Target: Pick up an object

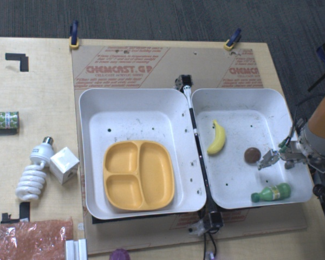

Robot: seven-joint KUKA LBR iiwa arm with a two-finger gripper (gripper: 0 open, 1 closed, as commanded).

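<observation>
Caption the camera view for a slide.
Pincer hovers beside a brown ball in the right bin, with banana and green bottle nearby.

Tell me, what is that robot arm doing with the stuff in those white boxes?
It is trying to pick something up. Its gripper is low over the right white bin, close to a small round brown ball, with nothing between its fingers. A yellow banana and a green plastic bottle lie in that bin too. The left white bin holds a yellow divided plate.

Two shallow white bins [97, 104], one yellow divided plastic tray [138, 175], one yellow banana [218, 138], one small brown ball [252, 155], one green plastic bottle [271, 193].
</observation>
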